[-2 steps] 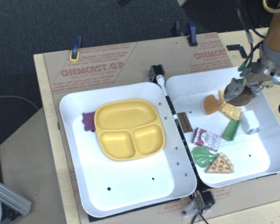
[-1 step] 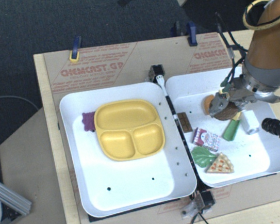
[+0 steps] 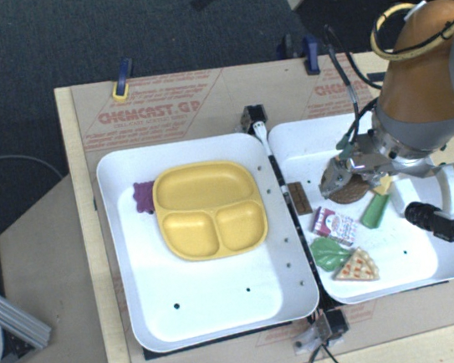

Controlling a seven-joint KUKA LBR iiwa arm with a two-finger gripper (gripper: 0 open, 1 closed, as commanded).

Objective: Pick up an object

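Spanning the bench [image 3: 197,96], a brown board printed with red lettering carried the two shallow white bins side by side, the left bin [image 3: 158,313] and the right bin [image 3: 426,269] touching along a dark centre strip. Grey with its orange band, the arm [image 3: 425,62] reached in from the right and hung over the upper part of the right bin. A yellow divided plate [image 3: 210,207] with three compartments lay in the upper half of the left bin, and a small purple piece [image 3: 143,196] sat against its left edge, partly tucked under the rim. The gripper [image 3: 346,174] stood low over the right bin, just above a round brown object [image 3: 349,193]; whether its fingers were spread or closed could not be told, and nothing was seen between them. A green bottle-shaped item [image 3: 376,210] lay tilted just right of the brown object. Below these lay a small maroon-and-white packet [image 3: 335,224], a green leaf-like piece [image 3: 329,252] touching it from below, and a toy pizza slice [image 3: 357,268] beside the leaf. A small brown bar [image 3: 299,198] lay by the bin's left wall.
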